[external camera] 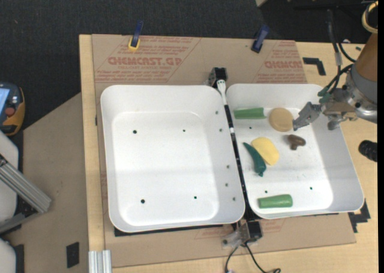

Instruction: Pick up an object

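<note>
Two glossy white bins are sitting side by side on a brown cardboard sheet [180,56]. The left bin [120,146] is showing only its smooth floor; the right bin [336,176] is holding a green cylinder [248,113], a round tan disc [280,119], a small brown lump [296,141], a yellow wedge [266,149] touching a curved dark-green pod [255,159], and a second green cylinder [275,201]. The gripper [318,116] is hovering beside the disc, fingers spread wide and grasping nothing.

Cardboard-topped bench [180,56] bears two white bins [114,146] side by side.
</note>
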Robot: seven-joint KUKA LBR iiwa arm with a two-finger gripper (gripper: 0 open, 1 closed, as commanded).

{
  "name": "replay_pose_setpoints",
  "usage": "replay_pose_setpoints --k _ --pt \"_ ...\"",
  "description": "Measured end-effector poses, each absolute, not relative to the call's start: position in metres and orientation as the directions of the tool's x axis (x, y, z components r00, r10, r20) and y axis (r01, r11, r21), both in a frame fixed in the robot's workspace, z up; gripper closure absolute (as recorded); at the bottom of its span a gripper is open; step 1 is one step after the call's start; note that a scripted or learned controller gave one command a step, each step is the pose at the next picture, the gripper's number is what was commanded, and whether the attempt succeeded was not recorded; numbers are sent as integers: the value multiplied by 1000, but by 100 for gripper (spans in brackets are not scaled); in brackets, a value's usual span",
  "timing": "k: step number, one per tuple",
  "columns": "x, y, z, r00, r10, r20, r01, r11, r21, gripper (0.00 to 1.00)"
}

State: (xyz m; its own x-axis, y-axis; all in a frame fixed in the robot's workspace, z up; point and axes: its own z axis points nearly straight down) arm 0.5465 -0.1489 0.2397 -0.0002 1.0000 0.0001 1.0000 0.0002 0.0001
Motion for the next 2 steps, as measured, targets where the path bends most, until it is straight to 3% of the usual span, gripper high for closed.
replay_pose_setpoints --k 1,2 --pt "582 -222 342 4 1000 -10 1000 -4 15 0" --pt "553 -225 535 0 1000 -10 1000 0 21 0"
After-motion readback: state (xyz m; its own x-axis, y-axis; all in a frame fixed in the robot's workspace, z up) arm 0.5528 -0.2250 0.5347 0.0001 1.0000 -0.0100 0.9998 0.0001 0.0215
